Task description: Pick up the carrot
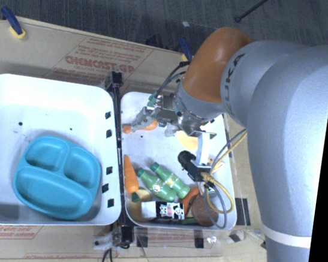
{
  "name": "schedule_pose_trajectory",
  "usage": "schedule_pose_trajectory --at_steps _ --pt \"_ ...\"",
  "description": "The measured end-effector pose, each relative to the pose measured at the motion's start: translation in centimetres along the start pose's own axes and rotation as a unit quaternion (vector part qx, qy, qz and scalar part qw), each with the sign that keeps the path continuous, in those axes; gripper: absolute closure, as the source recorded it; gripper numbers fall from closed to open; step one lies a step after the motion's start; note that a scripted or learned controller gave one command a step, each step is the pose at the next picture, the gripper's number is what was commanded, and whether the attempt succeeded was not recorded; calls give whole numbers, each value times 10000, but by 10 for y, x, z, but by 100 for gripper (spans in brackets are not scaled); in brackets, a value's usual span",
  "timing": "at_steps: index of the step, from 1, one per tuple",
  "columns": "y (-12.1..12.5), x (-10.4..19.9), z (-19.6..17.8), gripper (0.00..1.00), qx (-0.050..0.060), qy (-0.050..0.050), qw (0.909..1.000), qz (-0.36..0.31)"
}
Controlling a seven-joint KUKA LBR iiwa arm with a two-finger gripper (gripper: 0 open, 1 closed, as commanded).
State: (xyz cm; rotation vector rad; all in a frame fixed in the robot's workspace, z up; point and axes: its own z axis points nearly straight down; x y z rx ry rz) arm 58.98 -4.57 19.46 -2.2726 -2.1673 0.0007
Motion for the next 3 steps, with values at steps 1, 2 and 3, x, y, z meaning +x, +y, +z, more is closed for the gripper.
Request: schedule_pose_trajectory --at_steps 1,2,3 --pt "-66 16 3 0 35 -2 9776 -2102" --pt "-116 34 4 0 38 1 9789 -2043" --pt "-116 33 4 0 32 -2 9790 -2038"
